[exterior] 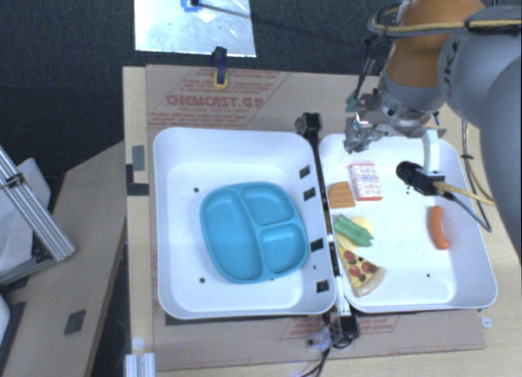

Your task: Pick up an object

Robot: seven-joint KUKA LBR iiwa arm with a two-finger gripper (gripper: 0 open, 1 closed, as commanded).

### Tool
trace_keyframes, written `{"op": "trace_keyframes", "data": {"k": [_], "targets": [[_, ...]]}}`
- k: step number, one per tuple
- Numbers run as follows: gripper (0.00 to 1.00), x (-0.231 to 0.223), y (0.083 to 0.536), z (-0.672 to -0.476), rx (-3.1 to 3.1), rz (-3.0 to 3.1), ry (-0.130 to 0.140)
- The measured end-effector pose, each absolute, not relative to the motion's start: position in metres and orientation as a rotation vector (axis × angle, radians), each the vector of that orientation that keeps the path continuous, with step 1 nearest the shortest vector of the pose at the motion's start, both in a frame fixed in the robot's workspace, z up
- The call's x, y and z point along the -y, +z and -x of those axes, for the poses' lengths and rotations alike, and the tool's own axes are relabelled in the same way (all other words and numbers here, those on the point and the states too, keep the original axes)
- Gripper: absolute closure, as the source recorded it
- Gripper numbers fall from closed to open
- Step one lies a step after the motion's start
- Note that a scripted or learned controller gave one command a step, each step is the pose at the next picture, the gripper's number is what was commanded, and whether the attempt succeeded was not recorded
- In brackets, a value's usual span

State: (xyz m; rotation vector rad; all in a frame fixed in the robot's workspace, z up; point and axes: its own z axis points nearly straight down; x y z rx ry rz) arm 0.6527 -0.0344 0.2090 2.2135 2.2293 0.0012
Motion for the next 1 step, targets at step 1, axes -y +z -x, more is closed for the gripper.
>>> {"op": "trace_keyframes", "data": {"k": [1], "targets": [[1.0,-0.0234,0.2205,-0.6455,-2.232,-2.211,0.004]]}}
